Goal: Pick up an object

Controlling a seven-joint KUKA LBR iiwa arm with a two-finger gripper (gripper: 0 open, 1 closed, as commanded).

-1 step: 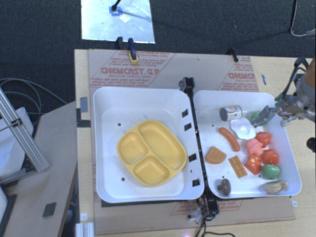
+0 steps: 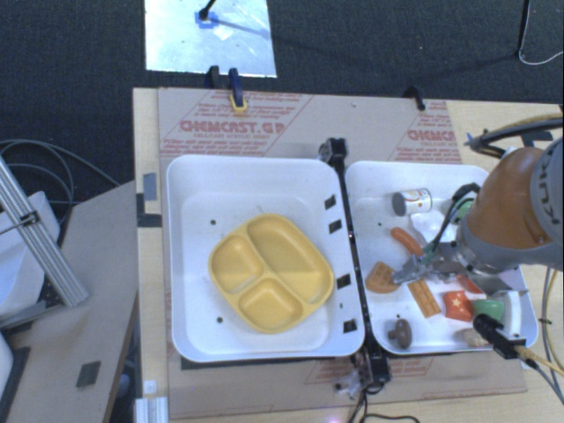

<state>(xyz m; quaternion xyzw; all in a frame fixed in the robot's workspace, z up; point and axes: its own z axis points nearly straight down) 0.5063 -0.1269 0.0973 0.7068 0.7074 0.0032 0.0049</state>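
While the gripper (image 2: 412, 271) hovered low in the right bin (image 2: 370, 179), its state impossible to tell, the orange stick (image 2: 424, 297) lay just beside it, seemingly light, stiff plastic best pinched across its narrow middle.

I read even, cool overhead light. Both white bins (image 2: 264, 179) run bright, near washed out. Glare on the foil sheet (image 2: 210, 25) beyond the bench's far edge. Shadows soft; image grainy, slightly soft throughout.
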